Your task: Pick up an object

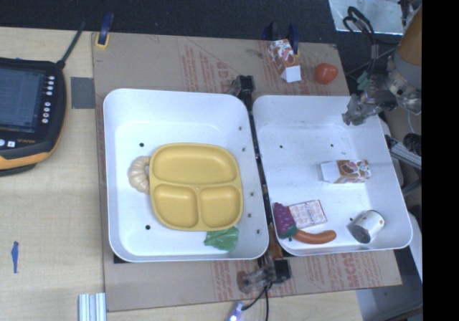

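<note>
Camera view: gripper (356,113) hangs at the right bin's (301,115) far right corner, finger state impossible to tell; carton (345,170) lies mid-bin. A slanted descent risks clipping the rim.

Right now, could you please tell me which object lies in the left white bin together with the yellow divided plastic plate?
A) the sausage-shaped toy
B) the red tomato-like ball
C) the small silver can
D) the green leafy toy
D: the green leafy toy lies by the near edge of the yellow divided plastic plate in the left white bin.
</note>
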`<state>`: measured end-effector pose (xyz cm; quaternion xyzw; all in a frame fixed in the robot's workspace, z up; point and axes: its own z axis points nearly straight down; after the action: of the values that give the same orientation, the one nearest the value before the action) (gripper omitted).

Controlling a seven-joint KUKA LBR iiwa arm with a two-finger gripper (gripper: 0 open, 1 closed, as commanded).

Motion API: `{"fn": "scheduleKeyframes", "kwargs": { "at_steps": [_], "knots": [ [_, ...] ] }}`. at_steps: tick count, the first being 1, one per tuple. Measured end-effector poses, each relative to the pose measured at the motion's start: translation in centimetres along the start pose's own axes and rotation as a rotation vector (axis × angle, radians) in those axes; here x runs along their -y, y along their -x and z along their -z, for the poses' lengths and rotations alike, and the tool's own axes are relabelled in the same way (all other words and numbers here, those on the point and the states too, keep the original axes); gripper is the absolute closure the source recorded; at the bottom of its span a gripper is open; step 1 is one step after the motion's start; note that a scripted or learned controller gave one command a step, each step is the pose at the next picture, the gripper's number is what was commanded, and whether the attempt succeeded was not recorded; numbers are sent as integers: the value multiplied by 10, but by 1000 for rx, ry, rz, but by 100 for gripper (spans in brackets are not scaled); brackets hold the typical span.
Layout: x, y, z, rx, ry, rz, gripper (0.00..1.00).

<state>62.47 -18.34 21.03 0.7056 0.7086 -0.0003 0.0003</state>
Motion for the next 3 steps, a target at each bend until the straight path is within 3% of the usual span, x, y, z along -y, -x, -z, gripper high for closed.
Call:
{"fn": "scheduleKeyframes", "kwargs": {
  "at_steps": [1,2,3],
  "knots": [
    [-32,28,1,0,-2,1,100],
    [-32,-39,27,-2,-3,1,100],
    [-32,-75,39,-1,-3,1,100]
  ]
}}
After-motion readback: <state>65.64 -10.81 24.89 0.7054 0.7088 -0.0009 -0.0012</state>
